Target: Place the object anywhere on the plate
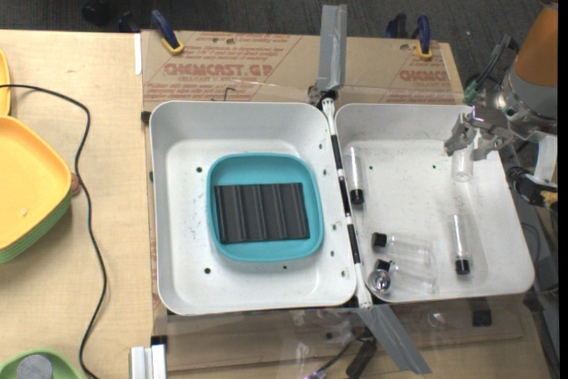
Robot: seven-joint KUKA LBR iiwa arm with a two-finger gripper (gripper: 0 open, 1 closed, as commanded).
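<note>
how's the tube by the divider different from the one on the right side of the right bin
The tube by the divider lies along the right bin's left wall, close by the wall; the right-hand tube lies out on the bin floor, nearer the right wall. The divider tube sits further up in the view, the right-hand one lower down. Both are clear tubes with a dark cap at the lower end, lying roughly along the bin's length.

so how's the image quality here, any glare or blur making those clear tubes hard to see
Camera view: lighting is even and soft, with faint shadows; the teal plate is sharp. The clear tubes nearly vanish against the right white bin, readable mostly by their black caps. The tool looks slightly soft, and a clear tube seems to hang at it, hard to confirm.
</note>
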